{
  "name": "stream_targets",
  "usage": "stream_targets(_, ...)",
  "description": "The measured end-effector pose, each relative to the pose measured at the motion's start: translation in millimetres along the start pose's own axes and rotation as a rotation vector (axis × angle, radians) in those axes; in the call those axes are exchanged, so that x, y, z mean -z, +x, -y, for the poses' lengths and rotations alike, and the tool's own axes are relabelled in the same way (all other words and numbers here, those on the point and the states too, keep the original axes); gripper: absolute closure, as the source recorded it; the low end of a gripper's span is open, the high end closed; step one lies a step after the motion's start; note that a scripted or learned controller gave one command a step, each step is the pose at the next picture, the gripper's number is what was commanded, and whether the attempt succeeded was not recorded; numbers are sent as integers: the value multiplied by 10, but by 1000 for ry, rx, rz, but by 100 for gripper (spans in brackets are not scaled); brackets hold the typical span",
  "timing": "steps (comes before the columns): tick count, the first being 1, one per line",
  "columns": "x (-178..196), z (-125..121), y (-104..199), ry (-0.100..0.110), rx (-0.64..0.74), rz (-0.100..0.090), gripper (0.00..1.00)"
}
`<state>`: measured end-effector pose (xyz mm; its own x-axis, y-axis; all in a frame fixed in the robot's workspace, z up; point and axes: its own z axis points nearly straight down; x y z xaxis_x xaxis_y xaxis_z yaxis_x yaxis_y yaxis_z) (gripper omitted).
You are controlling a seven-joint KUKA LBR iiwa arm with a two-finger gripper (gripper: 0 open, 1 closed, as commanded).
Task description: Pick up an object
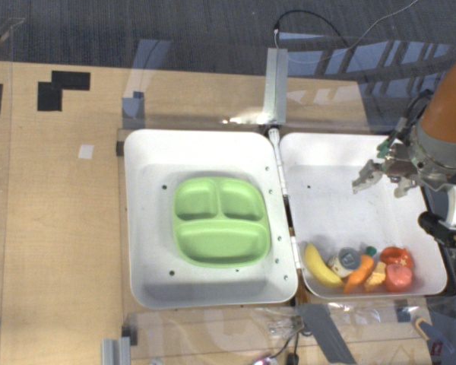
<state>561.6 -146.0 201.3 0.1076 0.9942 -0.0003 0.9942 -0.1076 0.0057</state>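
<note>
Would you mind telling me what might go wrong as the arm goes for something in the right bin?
The banana, carrot and tomato lie crowded against the right bin's near wall, so the end effector may strike that wall or pinch two items at once. It sits well back from that cluster, open, so a straight descent would likely close on nothing.

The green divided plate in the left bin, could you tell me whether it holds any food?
Empty: the green divided plate shows three bare compartments. The toy food lies in the right bin.
</note>
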Motion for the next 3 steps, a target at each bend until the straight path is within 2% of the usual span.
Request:
stream_targets(1,-602,-995,-333,2,-22,0,0)
stream_targets(2,-658,480,5,2,25,-1,0)
stream_targets(3,-1107,739,246,-11,3,1,0)
